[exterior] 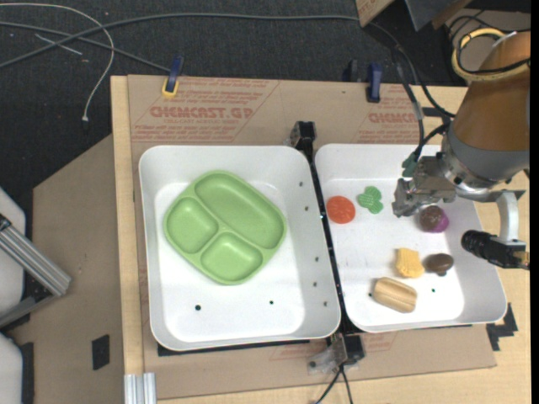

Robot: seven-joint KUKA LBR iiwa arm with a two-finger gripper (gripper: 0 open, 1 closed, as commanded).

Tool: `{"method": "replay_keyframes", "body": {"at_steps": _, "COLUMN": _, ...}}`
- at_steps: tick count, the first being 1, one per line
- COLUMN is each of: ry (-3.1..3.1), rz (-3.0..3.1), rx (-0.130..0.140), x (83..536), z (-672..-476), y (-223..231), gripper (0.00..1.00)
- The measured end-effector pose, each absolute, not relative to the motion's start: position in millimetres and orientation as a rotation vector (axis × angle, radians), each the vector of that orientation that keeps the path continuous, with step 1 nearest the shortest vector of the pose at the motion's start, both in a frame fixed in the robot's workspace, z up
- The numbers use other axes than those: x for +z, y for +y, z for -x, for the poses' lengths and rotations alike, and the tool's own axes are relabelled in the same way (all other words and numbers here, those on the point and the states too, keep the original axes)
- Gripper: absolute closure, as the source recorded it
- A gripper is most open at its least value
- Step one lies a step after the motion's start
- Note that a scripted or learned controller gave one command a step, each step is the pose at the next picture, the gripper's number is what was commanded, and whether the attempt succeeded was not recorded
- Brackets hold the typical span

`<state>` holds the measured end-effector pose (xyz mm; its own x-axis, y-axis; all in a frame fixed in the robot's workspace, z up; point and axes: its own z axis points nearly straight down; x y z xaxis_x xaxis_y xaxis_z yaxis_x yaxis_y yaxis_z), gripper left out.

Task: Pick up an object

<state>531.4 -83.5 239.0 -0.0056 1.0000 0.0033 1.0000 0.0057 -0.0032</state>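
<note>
Cardboard-topped counter (219, 112) carries two white bins; the right bin (362, 305) serves as landmark. Nearest its front rim lies a tan wooden block (394, 294), behind it a yellow piece (409, 262) and a brown piece (438, 264). Farther in, a purple object (434, 219) sits just beside the end effector (409, 202), whose state cannot be told. An orange disc (340, 209) and green piece (369, 199) lie left of it. A clean pick likely calls for centring over the purple object before closing.

A green divided plate (223, 226) lies in the left bin (160, 310). Two blue clamps (173, 76) (374, 82) grip the cardboard sheet (126, 192) at twelve o'clock. White cables (76, 40) trail at eleven o'clock.
</note>
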Motion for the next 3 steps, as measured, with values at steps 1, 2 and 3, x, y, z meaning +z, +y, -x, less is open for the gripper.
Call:
{"method": "replay_keyframes", "body": {"at_steps": 1, "ry": -2.227, "rz": 2.213, "rx": -0.001, "x": 235, "z": -541.0, "y": -34, "gripper": 1.00}}
{"method": "replay_keyframes", "body": {"at_steps": 2, "ry": -2.225, "rz": 2.211, "rx": 0.001, "x": 226, "z": -542.3, "y": 27, "gripper": 1.00}}
{"method": "replay_keyframes", "body": {"at_steps": 3, "ry": -2.226, "rz": 2.213, "rx": 0.001, "x": 218, "z": -544.2, "y": 84, "gripper": 1.00}}
